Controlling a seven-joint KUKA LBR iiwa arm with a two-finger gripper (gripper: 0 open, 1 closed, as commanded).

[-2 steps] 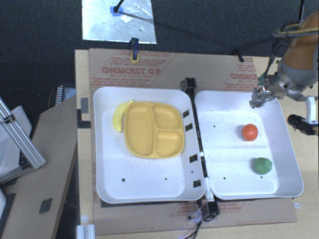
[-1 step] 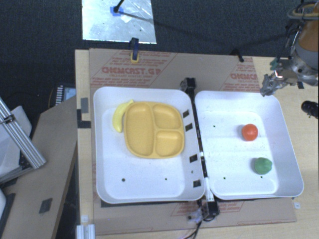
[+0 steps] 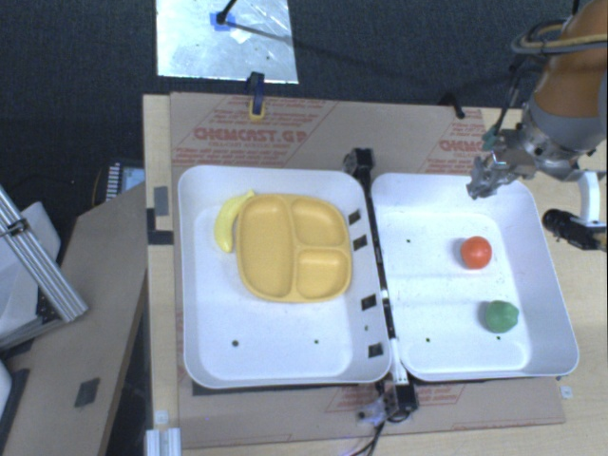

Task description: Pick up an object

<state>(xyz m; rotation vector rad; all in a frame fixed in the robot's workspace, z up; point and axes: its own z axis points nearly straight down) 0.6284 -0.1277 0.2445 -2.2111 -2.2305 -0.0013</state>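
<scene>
- My pincer (image 3: pixel 482 186) hangs over the right bin's (image 3: pixel 427 350) far edge; fingers too small to read, cannot tell.
- Orange ball (image 3: pixel 476 252) mid-bin, green ball (image 3: pixel 500 315) nearer.
- Left bin (image 3: pixel 209 350): yellow tray (image 3: pixel 290 248), banana (image 3: pixel 226 222) alongside.

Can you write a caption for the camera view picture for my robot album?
Robot gripper above the right bin near orange ball and green ball; yellow tray beside.

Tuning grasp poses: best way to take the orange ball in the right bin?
Come straight down on the orange ball and close the claw across its middle. It looks round, so any finger angle should work. It sits alone on the right bin's floor, apart from the green ball and the walls.
</scene>
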